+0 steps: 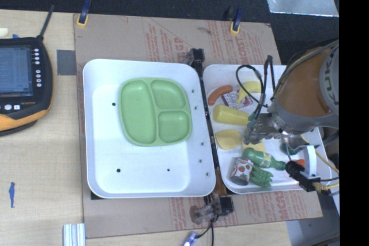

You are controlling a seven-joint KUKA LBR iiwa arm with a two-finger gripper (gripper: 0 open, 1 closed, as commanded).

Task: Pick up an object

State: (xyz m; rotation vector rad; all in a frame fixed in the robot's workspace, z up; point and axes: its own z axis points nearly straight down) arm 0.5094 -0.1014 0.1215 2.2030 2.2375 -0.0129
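While the grey two-finger gripper (pixel 258 131) sits low in the right white bin (pixel 300 184), grip state unreadable, nothing's lifted: yellow plastic corn-like piece (pixel 232 116) lies just left, green toy vegetable (pixel 260 159) just below.

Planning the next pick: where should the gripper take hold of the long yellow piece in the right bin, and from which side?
Probably across the middle of the long yellow piece, coming straight down. It lies flat and lengthwise left to right, so its narrow width suits the fingers. Its right end sits close under the gripper, and the sausage lies just above.
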